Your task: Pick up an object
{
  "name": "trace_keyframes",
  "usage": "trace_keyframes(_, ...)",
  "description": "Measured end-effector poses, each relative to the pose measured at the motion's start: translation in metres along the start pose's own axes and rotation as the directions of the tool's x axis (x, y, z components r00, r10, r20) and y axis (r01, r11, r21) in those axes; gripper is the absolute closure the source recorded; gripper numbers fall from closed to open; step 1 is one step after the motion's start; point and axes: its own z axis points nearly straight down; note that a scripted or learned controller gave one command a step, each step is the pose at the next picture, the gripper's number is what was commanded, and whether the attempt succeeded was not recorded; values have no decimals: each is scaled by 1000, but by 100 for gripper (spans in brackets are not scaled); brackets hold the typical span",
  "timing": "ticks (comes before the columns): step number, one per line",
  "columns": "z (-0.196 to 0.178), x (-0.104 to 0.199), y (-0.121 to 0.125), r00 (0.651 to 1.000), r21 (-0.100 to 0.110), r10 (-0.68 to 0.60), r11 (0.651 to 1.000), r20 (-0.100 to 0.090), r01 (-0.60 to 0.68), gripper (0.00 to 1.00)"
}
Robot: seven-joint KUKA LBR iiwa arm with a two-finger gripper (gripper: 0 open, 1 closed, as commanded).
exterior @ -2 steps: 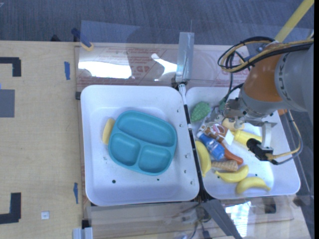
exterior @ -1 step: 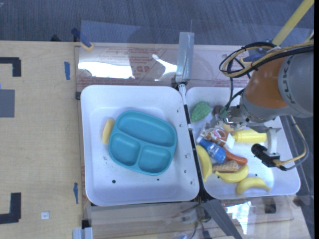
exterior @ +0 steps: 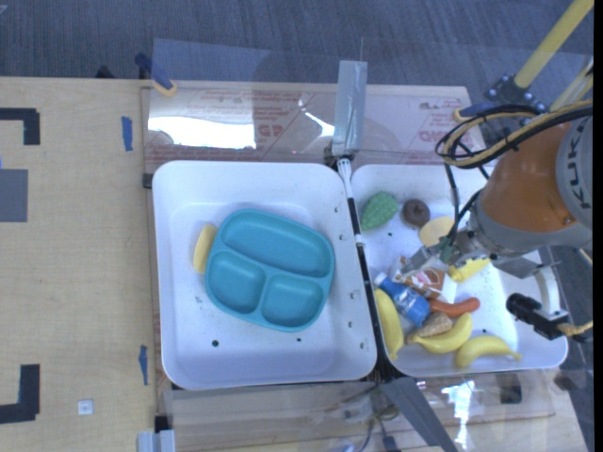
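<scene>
A: Where's the stuff to pick?
B: All in the right bin (exterior: 556,351). Pile at its 7 o'clock: blue bottle (exterior: 407,301), 3 bananas – one (exterior: 388,320) along the left wall, two (exterior: 450,336) (exterior: 486,349) near the front. Red bit (exterior: 458,305) just at 3 o'clock of the bottle, w/ a brown piece (exterior: 434,326) below it.
A: Gripper?
B: Gripper (exterior: 443,254) is down over the pile, at 1 o'clock from the bottle. Fingers – can't tell, too cluttered.
A: Anything else in there?
B: Green leaf thing (exterior: 380,209) & brown ball (exterior: 415,212) at the bin's 11 o'clock, yellow disc (exterior: 435,231) just beside the ball.
A: Left bin (exterior: 179,252)?
B: Teal tray (exterior: 269,268) in the middle, 3 compartments; yellow piece (exterior: 203,249) touching it at 9 o'clock.
</scene>
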Motion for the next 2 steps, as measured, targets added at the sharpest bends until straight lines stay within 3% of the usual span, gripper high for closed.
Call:
trace_keyframes(1,2,6,7,962,23,271,962,-1,-271,0)
trace_keyframes(2,5,-16,44,984,27,177,984,-8,-176,0)
